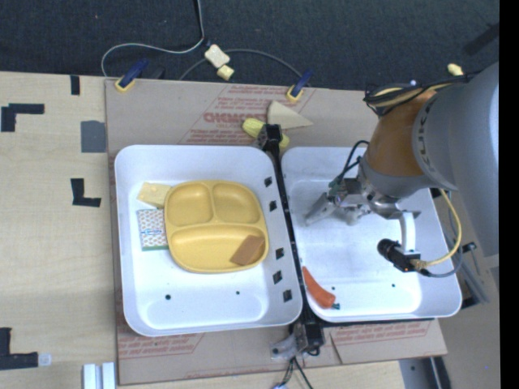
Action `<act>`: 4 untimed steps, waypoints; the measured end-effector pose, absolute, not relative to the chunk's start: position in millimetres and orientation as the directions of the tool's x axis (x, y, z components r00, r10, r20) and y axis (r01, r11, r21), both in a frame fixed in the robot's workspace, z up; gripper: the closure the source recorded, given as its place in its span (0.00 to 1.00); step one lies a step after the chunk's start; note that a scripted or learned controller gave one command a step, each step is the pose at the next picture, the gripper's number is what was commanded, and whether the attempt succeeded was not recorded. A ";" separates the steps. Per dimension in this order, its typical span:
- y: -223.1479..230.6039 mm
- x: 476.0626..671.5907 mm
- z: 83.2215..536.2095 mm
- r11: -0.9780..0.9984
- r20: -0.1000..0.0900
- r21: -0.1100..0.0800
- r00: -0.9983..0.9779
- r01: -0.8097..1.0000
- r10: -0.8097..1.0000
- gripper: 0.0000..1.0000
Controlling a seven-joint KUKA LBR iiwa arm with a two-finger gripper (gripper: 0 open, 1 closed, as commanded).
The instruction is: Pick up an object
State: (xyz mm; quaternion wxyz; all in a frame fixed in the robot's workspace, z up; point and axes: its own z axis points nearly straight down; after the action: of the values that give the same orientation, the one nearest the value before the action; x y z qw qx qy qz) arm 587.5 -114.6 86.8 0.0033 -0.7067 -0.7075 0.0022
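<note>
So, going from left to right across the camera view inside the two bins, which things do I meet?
Patterned sponge → yellow divided plate → brown piece on the plate → orange carrot → gripper.

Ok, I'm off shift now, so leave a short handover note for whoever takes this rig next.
Gripper: low in the right bin, upper left part, nothing seen between its fingers.
Things: orange carrot lies at that bin's lower left edge. Left bin holds a yellow divided plate with a brown piece in its lower section, plus a sponge beside it.
Done: nothing picked up yet.
Left: grasp and lift one thing; the carrot looks nearest.
</note>
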 end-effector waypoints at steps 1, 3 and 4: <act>-99.8 668.3 91.0 0.005 0.000 0.005 -0.005 1.000 1.000 0.00; -95.3 621.8 86.6 0.005 -0.001 0.002 -0.005 1.000 1.000 0.00; -114.6 670.8 85.6 0.003 -0.001 0.004 -0.003 1.000 1.000 0.00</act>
State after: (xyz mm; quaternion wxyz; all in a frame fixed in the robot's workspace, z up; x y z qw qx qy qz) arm 670.8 -114.6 85.6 -0.0016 -0.7061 -0.7081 -0.0012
